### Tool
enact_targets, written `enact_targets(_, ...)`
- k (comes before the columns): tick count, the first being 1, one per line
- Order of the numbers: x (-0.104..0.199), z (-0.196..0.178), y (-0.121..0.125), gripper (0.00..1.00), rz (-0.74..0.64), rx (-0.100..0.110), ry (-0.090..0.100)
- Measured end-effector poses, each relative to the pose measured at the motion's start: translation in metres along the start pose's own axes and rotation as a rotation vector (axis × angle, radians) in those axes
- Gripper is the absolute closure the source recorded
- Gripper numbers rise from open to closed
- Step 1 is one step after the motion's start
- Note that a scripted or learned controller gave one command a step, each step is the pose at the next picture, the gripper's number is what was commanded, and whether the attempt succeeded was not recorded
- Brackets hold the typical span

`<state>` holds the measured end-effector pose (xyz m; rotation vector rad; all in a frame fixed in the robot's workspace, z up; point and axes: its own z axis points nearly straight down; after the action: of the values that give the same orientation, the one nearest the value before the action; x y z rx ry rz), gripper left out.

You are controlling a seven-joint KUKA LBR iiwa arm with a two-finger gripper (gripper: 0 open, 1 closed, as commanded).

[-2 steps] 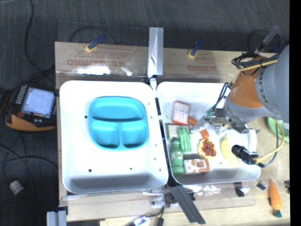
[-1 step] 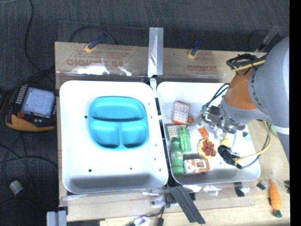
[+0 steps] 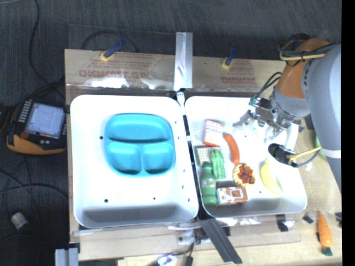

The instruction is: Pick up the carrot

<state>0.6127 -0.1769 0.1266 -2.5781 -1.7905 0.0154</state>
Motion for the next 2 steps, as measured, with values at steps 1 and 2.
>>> enact_targets(1,0.054,0.022,-0.011,0.0,-0.03,-0.007,0.0)
enact_targets(2,0.011,0.031,-0.041,0.0,0.273,-0.03,0.023)
